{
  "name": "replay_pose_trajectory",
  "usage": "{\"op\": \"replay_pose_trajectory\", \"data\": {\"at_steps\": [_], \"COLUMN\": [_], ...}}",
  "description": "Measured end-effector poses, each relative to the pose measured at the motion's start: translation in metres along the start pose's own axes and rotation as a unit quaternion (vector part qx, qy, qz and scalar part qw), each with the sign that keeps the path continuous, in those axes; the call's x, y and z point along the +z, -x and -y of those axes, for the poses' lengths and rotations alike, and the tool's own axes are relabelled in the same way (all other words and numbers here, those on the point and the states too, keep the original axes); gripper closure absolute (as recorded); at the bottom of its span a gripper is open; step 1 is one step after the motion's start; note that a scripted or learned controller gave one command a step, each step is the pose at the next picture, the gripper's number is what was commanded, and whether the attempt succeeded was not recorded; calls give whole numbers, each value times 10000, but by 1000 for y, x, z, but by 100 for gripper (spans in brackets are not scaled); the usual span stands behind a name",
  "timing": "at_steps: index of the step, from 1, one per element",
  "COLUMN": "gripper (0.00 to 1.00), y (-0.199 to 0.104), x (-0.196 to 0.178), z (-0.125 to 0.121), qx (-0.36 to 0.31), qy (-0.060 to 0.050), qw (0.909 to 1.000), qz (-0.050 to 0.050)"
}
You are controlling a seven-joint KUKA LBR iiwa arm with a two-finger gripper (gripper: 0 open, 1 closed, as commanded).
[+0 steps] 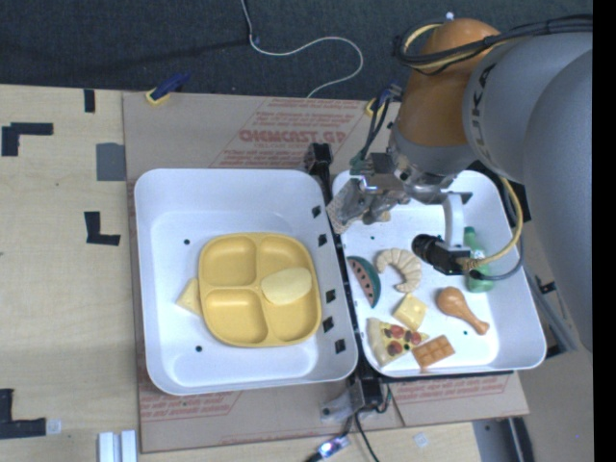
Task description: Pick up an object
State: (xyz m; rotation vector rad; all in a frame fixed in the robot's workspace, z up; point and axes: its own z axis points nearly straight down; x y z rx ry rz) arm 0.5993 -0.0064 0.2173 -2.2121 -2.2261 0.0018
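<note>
Reaching in from the right, the grey arm [539, 94] with its orange band [445, 65] is hanging over the far left corner of the right bin [525, 354]. The gripper [358, 203] is sitting low at that corner, close to the divide between the two bins. Its end is reading as a grey cluster from this angle; cannot tell how it is set, and nothing is visibly caught in it.

Right bin, toy food lying loose on the floor:
- watermelon slice [363, 279], nearest the gripper, just below it by the left wall
- shrimp [401, 266], curled, just right of the slice
- cheese wedge [410, 311], below the shrimp
- pizza slice [389, 342], near the front wall
- brown cracker [432, 351], touching or just beside the pizza
- drumstick [462, 309], right of the cheese
- green bottle [475, 258], by the right side, partly behind a black fitting on the arm's cabling

All of these are resting apart from the gripper.

Left bin [159, 258]: a yellow divided plate [258, 289] is lying in the middle, with a pale yellow piece [287, 285] resting in its right compartment. A yellow corner is peeking out from under the plate's left edge.

Both bins are sitting on cardboard [241, 133] over the bench. A white cable [298, 46] is trailing across the dark surface beyond.
</note>
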Motion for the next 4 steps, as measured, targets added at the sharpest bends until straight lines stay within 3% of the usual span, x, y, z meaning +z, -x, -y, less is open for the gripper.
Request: {"op": "replay_pose_trajectory", "data": {"at_steps": [1, 2, 3, 4], "gripper": [100, 100, 100, 100], "y": [-39, -77, -68, -54], "x": [0, -4, -8, -6], "z": [25, 31, 21, 31], "qx": [6, 2, 19, 30], "qy": [-5, 1, 6, -4], "qw": [10000, 10000, 10000, 10000], "qz": [2, 1, 7, 15]}}
